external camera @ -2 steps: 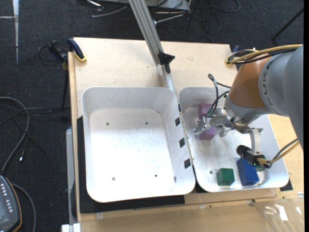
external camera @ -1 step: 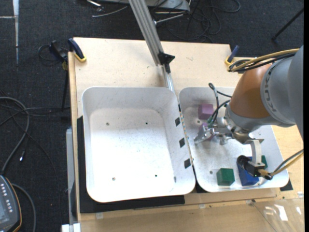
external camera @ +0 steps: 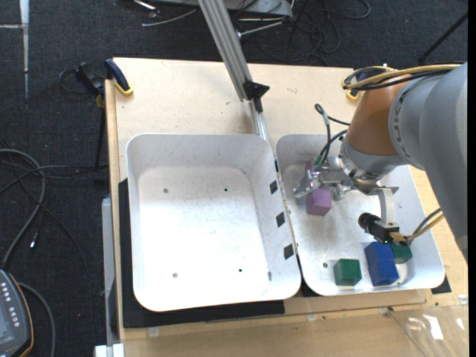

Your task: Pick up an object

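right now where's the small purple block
In the camera view the small purple block lies in the right-hand white bin, near its upper left part, directly beneath the arm's hand. The green cube and blue block sit nearer the bin's front edge.

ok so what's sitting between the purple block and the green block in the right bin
Nothing: the camera view shows bare white bin floor between the purple block and the green block.

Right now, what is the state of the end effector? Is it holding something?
End effector: over the right bin, just above the purple block; open or closed cannot be told, and no grasp is visible.
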Controlling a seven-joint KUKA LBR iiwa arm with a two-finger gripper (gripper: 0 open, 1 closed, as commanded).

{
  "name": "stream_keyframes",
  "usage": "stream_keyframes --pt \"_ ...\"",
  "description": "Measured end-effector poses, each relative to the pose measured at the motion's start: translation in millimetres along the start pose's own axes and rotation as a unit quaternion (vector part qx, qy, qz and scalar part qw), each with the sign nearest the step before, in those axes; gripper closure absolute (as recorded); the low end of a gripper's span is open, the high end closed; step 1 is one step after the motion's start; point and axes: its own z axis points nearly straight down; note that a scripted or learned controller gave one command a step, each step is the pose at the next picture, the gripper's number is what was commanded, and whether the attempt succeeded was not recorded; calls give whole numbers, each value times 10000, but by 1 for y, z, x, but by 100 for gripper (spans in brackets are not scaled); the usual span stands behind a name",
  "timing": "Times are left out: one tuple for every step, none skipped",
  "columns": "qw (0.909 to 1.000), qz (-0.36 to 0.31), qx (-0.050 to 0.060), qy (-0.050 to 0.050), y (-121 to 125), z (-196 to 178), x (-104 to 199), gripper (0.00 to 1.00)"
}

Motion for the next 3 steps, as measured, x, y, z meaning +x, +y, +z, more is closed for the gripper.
stream_keyframes --pt "10000 20 31 5 -15 0 0 0" --pt "10000 18 20 4 -14 -10 0 100" --pt "10000 -25 -10 15 -39 -104 68 100"
